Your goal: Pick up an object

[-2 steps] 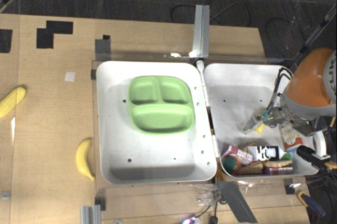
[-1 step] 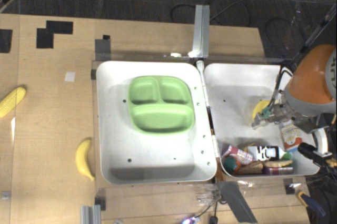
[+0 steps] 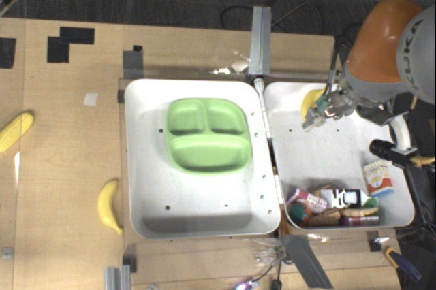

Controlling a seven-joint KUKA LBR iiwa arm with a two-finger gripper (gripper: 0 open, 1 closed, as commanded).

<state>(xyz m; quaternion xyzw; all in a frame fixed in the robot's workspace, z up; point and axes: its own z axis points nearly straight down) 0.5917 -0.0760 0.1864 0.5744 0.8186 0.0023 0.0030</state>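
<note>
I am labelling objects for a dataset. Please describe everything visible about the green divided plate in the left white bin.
The green divided plate looks like smooth moulded plastic, a rounded rectangle with three compartments: two small ones at the far side, one wide one nearer. It lies flat and upright near the middle of the left white bin, resting on its floor. Nothing lies in it or touches it.

we see two smooth white plastic bins [image 3: 146, 166], a matt green plastic divided tray [image 3: 206, 134], a pale wood-look bench top [image 3: 61, 166], a dull metal rail [image 3: 261, 37], and the arm's glossy orange band [image 3: 381, 40].
</note>
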